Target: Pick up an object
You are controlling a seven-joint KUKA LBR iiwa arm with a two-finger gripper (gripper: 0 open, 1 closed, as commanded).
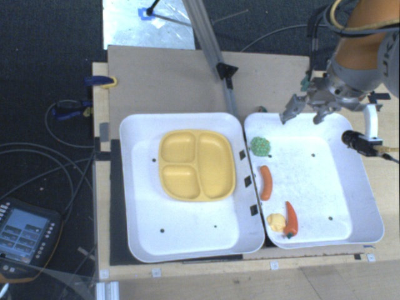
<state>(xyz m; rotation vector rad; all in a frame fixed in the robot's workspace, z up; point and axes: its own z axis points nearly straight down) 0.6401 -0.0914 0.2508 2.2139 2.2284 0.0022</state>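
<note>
Green toy broccoli (260, 145) lies in the right bin (337, 186), just below and left of the hand (304, 115), whose fingers hang apart, holding nothing.

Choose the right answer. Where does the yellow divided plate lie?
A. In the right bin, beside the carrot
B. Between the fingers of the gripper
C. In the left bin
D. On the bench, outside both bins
C: the yellow divided plate rests on the floor of the left bin, while the carrot and the other food lie in the right bin, and the gripper hangs over that bin's far edge.
</note>
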